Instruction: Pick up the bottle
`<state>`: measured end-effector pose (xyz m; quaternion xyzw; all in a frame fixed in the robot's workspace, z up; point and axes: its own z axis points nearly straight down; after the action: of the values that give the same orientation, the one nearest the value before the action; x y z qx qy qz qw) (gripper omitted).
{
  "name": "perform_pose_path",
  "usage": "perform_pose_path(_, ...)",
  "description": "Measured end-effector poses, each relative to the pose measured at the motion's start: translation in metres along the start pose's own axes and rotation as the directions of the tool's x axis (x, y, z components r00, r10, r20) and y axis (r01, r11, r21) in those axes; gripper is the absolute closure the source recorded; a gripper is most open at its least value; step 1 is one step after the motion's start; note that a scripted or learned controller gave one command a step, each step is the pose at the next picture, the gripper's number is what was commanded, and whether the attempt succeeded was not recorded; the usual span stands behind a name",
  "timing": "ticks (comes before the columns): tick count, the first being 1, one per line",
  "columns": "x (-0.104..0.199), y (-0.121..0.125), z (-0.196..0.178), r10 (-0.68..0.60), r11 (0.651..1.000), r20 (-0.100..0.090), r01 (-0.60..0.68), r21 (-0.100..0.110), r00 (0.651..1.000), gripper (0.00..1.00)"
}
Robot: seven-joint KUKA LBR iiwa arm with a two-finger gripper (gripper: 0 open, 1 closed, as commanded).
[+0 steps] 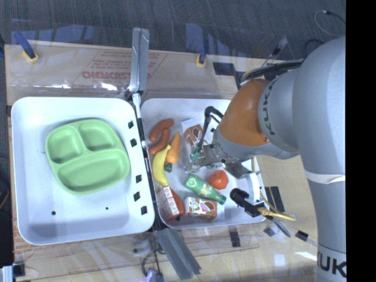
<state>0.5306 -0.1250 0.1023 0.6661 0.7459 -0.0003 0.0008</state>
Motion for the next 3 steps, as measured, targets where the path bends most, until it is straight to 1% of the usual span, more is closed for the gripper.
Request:
perform_pose_path(1,0.049,0.002,-0.126,0.256,0.967,-0.001,-0.256,0.003,0.967,1.0)
perform_pose_path(2,0.049,0.002,-0.126,0.256,0.967,-0.001,-0.256,0.003,0.967,0.0)
perform_pose_path(3,0.056,0.03,-0.169,0.424,0.906,0.0,-0.424,0.005,0.906,0.0)
